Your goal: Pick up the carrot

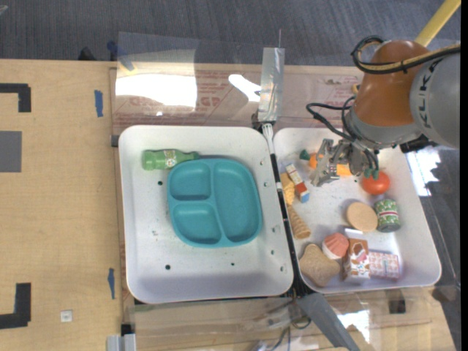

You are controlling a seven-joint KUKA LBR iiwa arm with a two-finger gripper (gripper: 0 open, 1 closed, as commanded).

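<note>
the tool point(330, 168) sits at the carrot point(319, 156); cannot tell its state. crowded blocks point(296, 183) nearby could be grabbed instead.

Bins point(139, 218) looked like smooth white plastic with a faint speckle. Teal divided plate point(216, 199) – matt plastic, soft sheen. Green bottle point(167, 159) at the plate's 11 o'clock was glossy plastic. Bench top point(55, 196) was bare wood-look board, matt. Clear sheet point(157, 86) at 12 o'clock threw hard glare – glossy film. Tomato point(376, 183) was shiny plastic; carrot point(320, 157) smooth orange plastic. Arm's orange band point(387, 79) had a satin gloss, and the gripper point(335, 168) read as bare metal.
</note>
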